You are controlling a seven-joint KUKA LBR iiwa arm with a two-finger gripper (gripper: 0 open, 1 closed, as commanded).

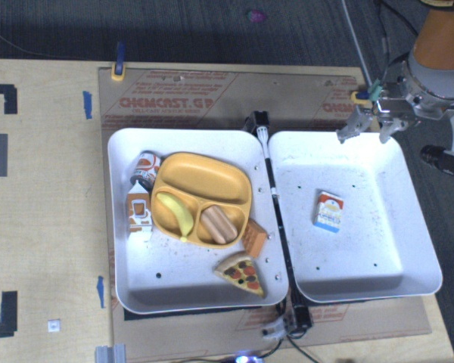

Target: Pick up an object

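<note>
The right bin (408,225) serves as the landmark here. Near its middle, a little toward its far side, lies a small carton (329,211), white with a red top and a blue lower edge, lying flat and well apart from every wall. The gripper (369,126) hangs above the bin's far rim, toward the far right corner, with its two fingers (351,130) set apart at a moderate gap and nothing between them; it is well clear of the carton. The grey arm with its orange band (437,40) rises beyond that same corner. Just beside the right bin, sharing its left wall, sits the left bin (125,278). In it rests a yellow divided plate (200,176) holding a toy banana (177,214) and a toy hot dog (219,224) in its two near compartments. Farther from the right bin, against the plate's left edge, are a small can (144,170) and a brown-and-white carton (138,211). Closer to the right bin lie an orange-brown block (254,240), touching the plate, and a toy pizza slice (243,274).
</note>
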